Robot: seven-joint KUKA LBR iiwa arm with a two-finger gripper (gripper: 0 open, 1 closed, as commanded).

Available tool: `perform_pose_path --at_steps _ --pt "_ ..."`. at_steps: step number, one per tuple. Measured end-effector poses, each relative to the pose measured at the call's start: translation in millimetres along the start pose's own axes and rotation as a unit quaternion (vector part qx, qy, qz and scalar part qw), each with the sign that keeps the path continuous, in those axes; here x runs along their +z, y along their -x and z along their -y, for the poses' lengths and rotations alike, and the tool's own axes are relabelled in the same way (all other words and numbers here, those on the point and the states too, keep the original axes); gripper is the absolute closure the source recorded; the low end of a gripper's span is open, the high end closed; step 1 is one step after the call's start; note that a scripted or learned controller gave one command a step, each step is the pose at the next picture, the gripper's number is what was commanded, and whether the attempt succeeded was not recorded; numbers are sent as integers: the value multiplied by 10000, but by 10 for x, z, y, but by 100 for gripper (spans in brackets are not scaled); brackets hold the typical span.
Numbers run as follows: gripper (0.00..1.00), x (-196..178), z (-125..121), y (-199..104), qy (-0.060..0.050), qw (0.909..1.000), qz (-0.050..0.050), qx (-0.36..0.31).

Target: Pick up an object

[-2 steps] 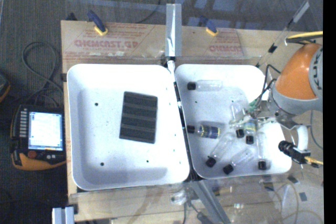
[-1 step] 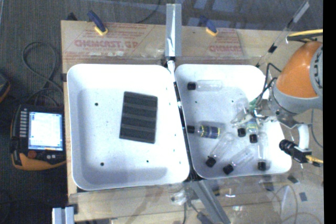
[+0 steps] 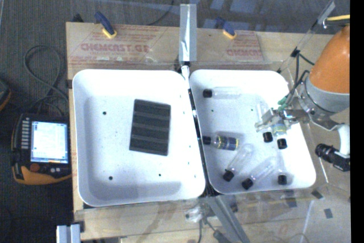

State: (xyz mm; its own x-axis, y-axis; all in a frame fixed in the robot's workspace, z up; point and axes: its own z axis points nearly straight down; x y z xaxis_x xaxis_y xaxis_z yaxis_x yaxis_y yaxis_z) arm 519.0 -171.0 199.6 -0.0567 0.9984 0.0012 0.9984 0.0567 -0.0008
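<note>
Left bin [image 3: 91,122]: shallow white tray holding a black ribbed rectangular pad [image 3: 151,127].
Right bin [image 3: 239,108]: shallow white tray with clear plastic vials, black-capped, scattered [image 3: 257,172]; one amber-banded vial [image 3: 226,141] near centre-left.
Arm [image 3: 333,71]: grey, orange-banded, entered from right, wrist low over right bin's right side.
Gripper [image 3: 277,120]: beside the vials; finger state could not be told.
</note>
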Motion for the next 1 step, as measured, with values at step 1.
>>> perform_pose_path --at_steps 1 --pt "100 -329 -177 -460 -2 10000 2 31"
